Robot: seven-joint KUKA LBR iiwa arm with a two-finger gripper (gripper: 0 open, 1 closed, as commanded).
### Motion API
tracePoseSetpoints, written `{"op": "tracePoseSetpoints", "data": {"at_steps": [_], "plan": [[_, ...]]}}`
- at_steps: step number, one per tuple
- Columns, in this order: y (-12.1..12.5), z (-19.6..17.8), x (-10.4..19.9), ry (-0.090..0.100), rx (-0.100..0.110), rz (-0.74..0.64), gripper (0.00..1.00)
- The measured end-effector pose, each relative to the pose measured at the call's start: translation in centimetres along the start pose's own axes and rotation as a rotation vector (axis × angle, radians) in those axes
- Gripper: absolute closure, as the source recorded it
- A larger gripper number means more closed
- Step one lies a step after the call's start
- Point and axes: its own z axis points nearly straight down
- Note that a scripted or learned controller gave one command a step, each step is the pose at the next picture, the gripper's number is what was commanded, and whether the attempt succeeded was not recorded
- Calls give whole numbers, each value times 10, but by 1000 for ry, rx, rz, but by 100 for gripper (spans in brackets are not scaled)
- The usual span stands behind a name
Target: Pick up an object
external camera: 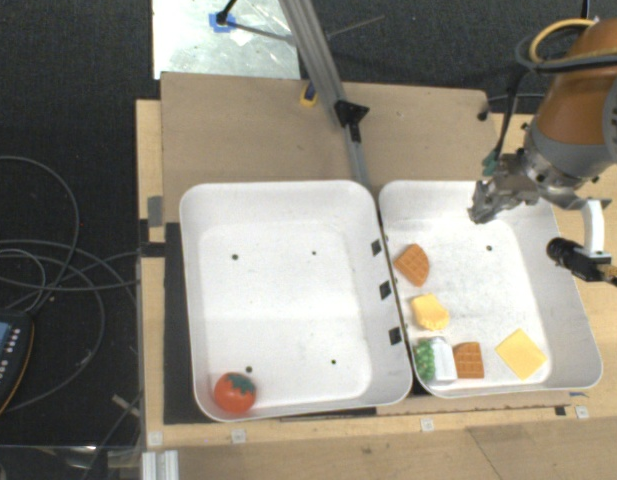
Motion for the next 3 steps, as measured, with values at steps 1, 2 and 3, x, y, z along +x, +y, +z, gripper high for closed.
{"op": "tracePoseSetpoints", "data": {"at_steps": [1, 2, 3], "plan": [[-11, 7, 47, 2, 5, -5, 100], [-13, 10, 103, 3, 5, -8, 100], [-21, -6, 151, 3, 2, -8, 100]]}}
